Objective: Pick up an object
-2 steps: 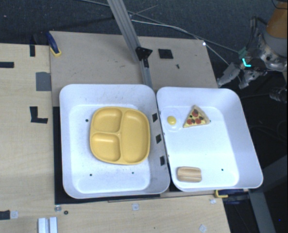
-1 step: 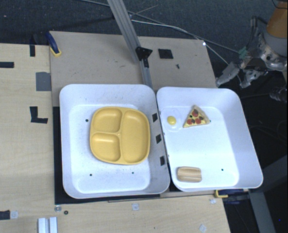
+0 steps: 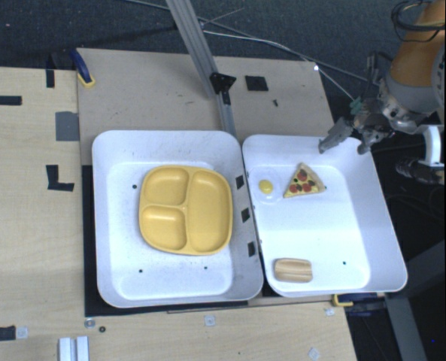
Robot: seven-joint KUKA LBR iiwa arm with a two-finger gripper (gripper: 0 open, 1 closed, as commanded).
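The right bin (image 3: 358,224) holds a toy pizza slice (image 3: 304,181) near its far side, a small yellow round piece (image 3: 265,187) to the left of it, and a tan bread roll (image 3: 292,270) at the near edge. My gripper (image 3: 348,140) hangs over the bin's far right corner, up and right of the pizza slice. Its two grey fingers (image 3: 332,138) are spread apart with nothing between them.
The left bin (image 3: 117,201) carries a yellow divided plate (image 3: 186,209). A grey metal pole (image 3: 200,43) slants down to the bins' far edge. Cables run across the dark floor behind. The wooden bench surrounds the bins.
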